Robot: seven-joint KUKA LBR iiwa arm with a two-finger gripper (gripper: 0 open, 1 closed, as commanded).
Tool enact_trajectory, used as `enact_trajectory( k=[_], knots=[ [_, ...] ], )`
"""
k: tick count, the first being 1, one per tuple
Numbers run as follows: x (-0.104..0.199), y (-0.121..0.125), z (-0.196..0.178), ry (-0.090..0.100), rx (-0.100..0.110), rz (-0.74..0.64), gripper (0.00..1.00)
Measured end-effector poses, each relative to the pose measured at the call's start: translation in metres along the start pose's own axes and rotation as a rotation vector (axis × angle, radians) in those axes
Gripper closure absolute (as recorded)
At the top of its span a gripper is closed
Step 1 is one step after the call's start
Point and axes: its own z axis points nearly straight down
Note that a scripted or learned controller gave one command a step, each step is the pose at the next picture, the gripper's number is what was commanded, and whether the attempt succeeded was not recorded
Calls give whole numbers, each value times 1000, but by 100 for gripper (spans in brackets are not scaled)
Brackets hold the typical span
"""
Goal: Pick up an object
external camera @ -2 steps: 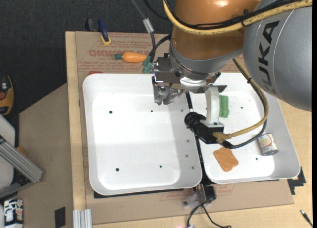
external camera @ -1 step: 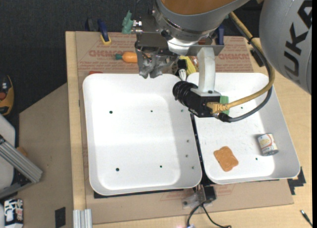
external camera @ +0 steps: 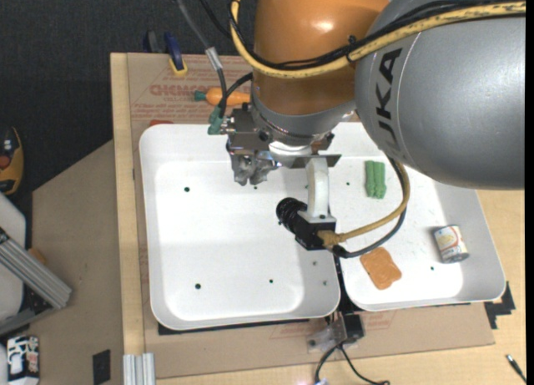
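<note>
Camera view from above the bench (external camera: 133, 308): my pincer (external camera: 250, 171) hangs over the far part of the left bin (external camera: 167, 233), near its back wall, with bare white floor beneath it. Whether it is spread or pressed together I cannot tell (the tips are small and dark against the wrist). Nothing shows between them, so by my reading the pick is not yet made. The candidates all lie in the right bin (external camera: 492, 279), well apart from my pincer: a green ridged block (external camera: 375, 179) near the back, an orange flat piece (external camera: 381, 268) toward the front, textured like a sponge or cracker, and a small tin can (external camera: 450, 243) on its side, silver with a printed label. Reaching, closing and lifting all remain.
</note>
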Motion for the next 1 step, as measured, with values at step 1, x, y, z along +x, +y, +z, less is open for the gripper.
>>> enact_trajectory(
  k=[1],
  knots=[
    [-32, -42, 52, 1, 1, -1, 100]
  ],
)
